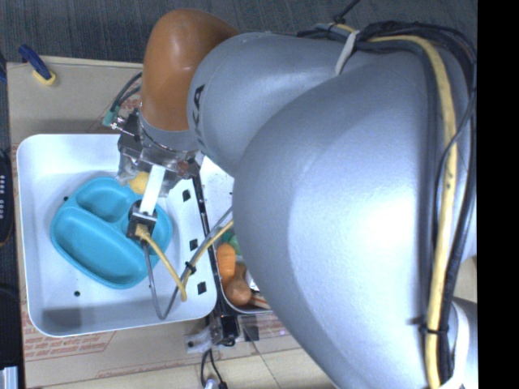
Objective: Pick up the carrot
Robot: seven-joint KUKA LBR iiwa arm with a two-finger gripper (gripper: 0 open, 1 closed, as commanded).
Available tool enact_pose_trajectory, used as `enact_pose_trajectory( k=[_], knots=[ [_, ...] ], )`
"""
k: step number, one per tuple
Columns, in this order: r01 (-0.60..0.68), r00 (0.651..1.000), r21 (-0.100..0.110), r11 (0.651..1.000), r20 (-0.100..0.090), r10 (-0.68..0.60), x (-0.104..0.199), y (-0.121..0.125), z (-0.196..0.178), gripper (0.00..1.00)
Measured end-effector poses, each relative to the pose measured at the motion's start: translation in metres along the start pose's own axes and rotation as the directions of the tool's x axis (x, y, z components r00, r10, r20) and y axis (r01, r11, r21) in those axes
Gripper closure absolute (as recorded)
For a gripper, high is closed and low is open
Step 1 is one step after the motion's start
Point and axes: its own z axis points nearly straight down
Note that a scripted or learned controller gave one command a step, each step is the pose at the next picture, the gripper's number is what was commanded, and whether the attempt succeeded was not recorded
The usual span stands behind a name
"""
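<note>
I see left bin: bare floor left of claw and toward near edge, room to move. Blue dish just down-left of claw. Claw state: I cannot tell. Carrot down-right of claw, past bin's right wall, tucked beneath arm.

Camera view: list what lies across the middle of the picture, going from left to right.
Left wall of the white bin → blue dish → carrot → grey arm. The brown thing below the carrot overlaps it sideways, so it is left out.
</note>
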Motion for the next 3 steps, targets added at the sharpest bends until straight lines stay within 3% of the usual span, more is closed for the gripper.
enact_pose_trajectory(
  k=[1,2,3],
  knots=[
    [0.026,1.000,-0.010,1.000,-0.006,-0.026,-0.056,0.045,-0.034,1.00],
    [-0.143,0.990,-0.007,0.990,-0.009,0.143,0.009,0.026,-0.096,1.00],
    [-0.196,0.981,-0.005,0.981,-0.010,0.196,0.061,-0.015,-0.104,1.00]
  ],
)
